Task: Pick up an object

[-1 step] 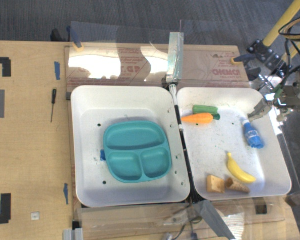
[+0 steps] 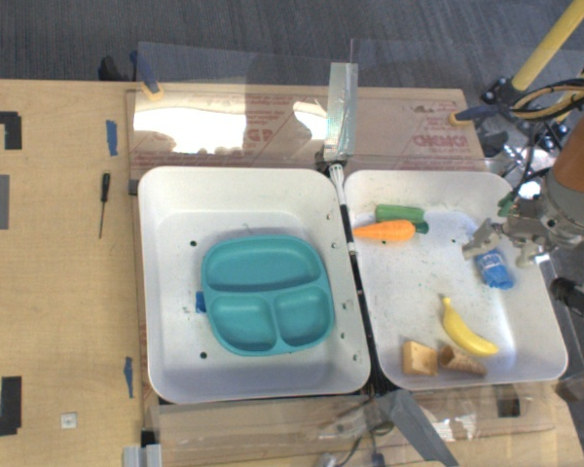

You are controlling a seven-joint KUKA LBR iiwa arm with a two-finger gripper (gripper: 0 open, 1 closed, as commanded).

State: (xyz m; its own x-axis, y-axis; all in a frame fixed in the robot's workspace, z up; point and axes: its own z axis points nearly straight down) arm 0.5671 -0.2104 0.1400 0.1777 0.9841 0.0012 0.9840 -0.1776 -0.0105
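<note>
My gripper (image 2: 506, 245) hangs over the right side of the right bin (image 2: 438, 177), its fingers spread open. Just below the fingertips a small blue object (image 2: 496, 269) lies on the bin floor; it is not lifted and I cannot tell if the fingers touch it. An orange carrot (image 2: 384, 231) and a green item (image 2: 401, 213) lie together near the bin's back left. A yellow banana (image 2: 464, 330) rests toward the front, with two brown bread-like pieces (image 2: 420, 358) beside it at the front edge.
The left bin (image 2: 158, 261) holds a teal divided plate (image 2: 266, 293). A ridge (image 2: 350, 261) separates the two bins. Cables and arm hardware (image 2: 535, 105) crowd the upper right. A screwdriver (image 2: 104, 200) lies on the wooden bench at the left.
</note>
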